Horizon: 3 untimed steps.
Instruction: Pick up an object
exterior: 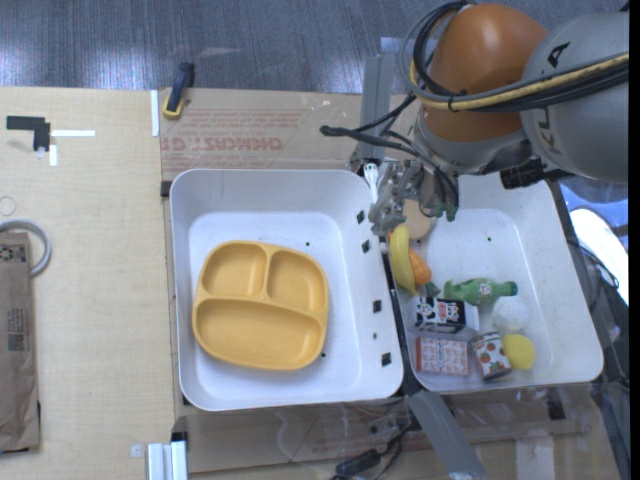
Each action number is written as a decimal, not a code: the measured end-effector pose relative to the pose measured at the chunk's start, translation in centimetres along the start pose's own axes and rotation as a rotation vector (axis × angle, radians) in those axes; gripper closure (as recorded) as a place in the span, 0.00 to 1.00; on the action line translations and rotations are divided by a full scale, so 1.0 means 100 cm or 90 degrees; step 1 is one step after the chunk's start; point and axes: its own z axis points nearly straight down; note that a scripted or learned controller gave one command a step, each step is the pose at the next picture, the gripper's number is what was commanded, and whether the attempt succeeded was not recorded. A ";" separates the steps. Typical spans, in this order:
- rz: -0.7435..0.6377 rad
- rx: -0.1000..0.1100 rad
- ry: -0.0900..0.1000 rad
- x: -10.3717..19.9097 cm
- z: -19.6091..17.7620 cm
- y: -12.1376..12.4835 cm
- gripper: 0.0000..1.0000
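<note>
Left side of table (80, 218): a brown paper bag (18, 338) at the edge, black bracket (28, 126) up top, nothing to do w/ the task.

Left bin (185, 268): holds a yellow divided plate (263, 305), three compartments, all bare. Cardboard sheet (260, 133) lies behind that bin.

At the wall between bins: the claw (400, 200) hangs low over the near-left corner of the right bin (560, 258), arm coming in from the right w/ orange band (480, 53) above. Fingers are buried in cables and hardware from this angle, so can't tell if they're apart or together; nothing seen between them.

Right bin contents: yellow banana (400, 256) just below the claw, hugging the bin's left wall, orange piece (419, 268) touching it. Then milk carton (440, 314), green bottle (480, 290), red-white packet (441, 356), small can (490, 355), white ball (510, 314), lemon (519, 349), all bunched in the front half.

Step, as I judge it: approach/descent, no pick made yet. Banana is the closest target, prob. the one aimed at. Next move needs a drop onto it w/ fingers straddling its narrow width, staying off the bin wall. Risk: wall blocks one finger, or the orange piece gets nudged.
</note>
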 end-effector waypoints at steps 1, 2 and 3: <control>-0.262 -0.001 -0.002 0.034 -0.078 -0.017 1.00; -0.165 -0.001 -0.002 0.030 -0.169 0.052 1.00; -0.310 -0.001 -0.002 0.006 -0.158 0.129 1.00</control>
